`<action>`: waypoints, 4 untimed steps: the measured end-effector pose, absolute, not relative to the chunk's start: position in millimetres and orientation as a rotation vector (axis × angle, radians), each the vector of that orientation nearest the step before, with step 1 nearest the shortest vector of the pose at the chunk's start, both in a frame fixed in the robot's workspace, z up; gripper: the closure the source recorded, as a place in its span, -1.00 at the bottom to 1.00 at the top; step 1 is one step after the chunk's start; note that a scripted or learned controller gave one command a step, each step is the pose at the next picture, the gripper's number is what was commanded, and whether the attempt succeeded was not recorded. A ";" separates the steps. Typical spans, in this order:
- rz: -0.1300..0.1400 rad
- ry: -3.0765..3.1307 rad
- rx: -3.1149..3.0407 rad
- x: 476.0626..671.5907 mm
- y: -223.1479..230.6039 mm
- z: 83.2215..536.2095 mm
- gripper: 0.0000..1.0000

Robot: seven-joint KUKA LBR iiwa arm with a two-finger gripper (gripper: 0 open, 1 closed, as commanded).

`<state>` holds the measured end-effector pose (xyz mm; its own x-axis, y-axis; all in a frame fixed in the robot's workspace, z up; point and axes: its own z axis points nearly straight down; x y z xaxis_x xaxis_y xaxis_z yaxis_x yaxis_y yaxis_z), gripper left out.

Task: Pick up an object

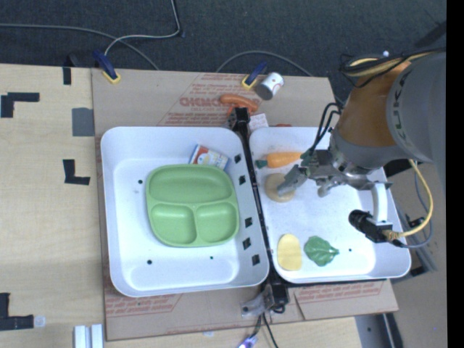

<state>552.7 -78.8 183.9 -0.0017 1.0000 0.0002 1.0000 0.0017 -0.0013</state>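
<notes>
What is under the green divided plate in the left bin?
A small colourful carton pokes out from behind the green divided plate at its far edge; whatever else lies beneath is covered.

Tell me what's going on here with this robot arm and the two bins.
A grey arm with an orange band reaches in from the right over the right bin. Its gripper sits low over a tan round object, beside an orange carrot-like toy. A yellow piece and a green leafy piece lie nearer the front. The left bin holds a green divided plate and a small carton.
</notes>
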 end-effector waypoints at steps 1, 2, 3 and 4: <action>0.001 -2.223 -2.219 605.3 -62.4 183.9 -1.00; -0.001 -2.225 -2.223 631.3 -96.9 86.1 -1.00; 0.000 -2.226 -2.220 659.6 -98.5 85.4 -1.00; 0.005 -2.222 -2.218 667.5 -107.0 90.9 -1.00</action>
<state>667.5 -107.0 90.9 -0.0018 1.0000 -0.0003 1.0000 0.0018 -0.0039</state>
